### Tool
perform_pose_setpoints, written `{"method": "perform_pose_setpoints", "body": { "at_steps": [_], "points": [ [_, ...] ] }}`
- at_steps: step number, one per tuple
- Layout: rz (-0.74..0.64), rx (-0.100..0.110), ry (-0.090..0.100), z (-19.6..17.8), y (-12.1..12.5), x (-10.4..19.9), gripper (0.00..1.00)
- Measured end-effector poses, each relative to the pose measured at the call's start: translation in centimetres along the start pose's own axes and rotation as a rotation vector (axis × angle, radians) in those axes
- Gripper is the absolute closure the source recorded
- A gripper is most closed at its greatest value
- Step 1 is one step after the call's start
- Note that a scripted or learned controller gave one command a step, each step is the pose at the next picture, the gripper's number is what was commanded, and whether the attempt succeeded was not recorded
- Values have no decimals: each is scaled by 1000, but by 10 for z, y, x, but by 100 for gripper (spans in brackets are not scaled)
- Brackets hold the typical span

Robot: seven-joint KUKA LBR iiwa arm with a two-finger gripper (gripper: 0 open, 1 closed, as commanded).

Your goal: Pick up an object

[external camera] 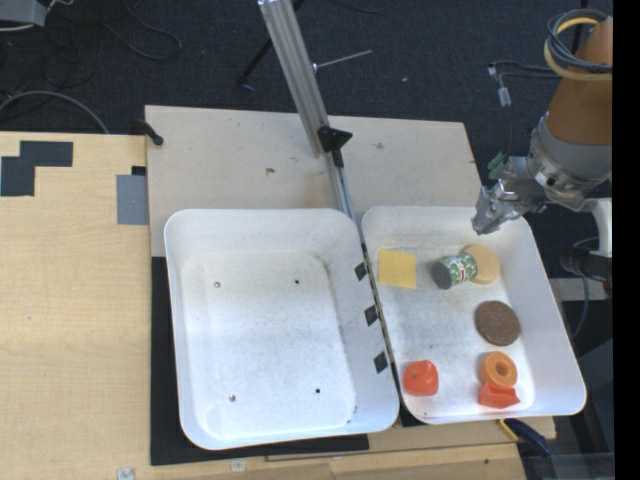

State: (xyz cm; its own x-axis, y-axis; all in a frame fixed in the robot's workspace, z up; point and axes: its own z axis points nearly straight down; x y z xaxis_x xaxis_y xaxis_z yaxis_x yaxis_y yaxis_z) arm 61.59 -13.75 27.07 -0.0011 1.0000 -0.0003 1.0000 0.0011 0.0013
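- White plastic: we count two shallow bins side by side on the bench, a left bin (270,328) and a right bin (545,313). We take the right bin as our landmark.
- Inside the right bin we count six things, any of which could be the object to pick up.
- One yellow block (398,268) lies near the right bin's left wall, toward its far end.
- One small green-patterned can (455,270) lies on its side just right of the block, with a dark end facing the block.
- One tan disc (483,263) sits touching the can, or very nearly, on the can's right.
- One brown round piece (497,322) lies flat toward the right bin's right side, about midway along it.
- One red cup-like piece (420,377) sits near the right bin's near-left corner.
- One orange ring-topped piece (499,379) stands on a red base near the right bin's near-right corner, well apart from the red cup-like piece.
- One gripper (488,218) hangs over the right bin's far right corner, above the tan disc and apart from it. We see nothing between its fingers, and we cannot tell how far open it stands.
- One grey arm (570,153) with an orange upper section comes in past the right bin's right edge.
- One slanted aluminium rail (300,73) rises beyond the right bin's far left corner.
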Motion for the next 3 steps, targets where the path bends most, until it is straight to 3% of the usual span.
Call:
{"method": "perform_pose_setpoints", "body": {
  "at_steps": [3],
  "points": [
    [-2, 6, 2, 28, 9, 154, 100]
  ]
}}
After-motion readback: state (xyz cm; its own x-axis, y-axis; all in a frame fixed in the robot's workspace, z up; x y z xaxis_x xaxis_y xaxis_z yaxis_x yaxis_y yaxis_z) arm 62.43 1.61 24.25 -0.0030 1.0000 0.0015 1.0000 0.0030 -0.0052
